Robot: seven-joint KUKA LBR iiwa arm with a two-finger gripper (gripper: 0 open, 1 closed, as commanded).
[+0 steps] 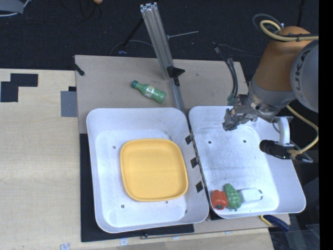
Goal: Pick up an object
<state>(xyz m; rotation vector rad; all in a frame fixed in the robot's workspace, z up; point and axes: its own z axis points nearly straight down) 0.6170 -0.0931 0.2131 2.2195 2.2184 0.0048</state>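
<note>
Honestly, nowhere near done yet. Claw (232, 120) hanging over the far end of the right bin (283, 184), nothing visible in it, and can't tell the state from up here, too dark and small. Closest pickable stuff sitting well apart, down at the near edge of that same bin: red piece (219, 199), green piece (233, 197), white piece (250, 195), all bunched together. Yellow plate (154, 169) off to the left in the other bin. Green bottle (149, 91) out on the worktop (104, 82). Whole grab and lift left to do.

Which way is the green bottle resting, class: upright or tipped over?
Tipped over. The green bottle lies on its side on the bench, outside both bins, behind the left bin, its length running slantwise.
</note>
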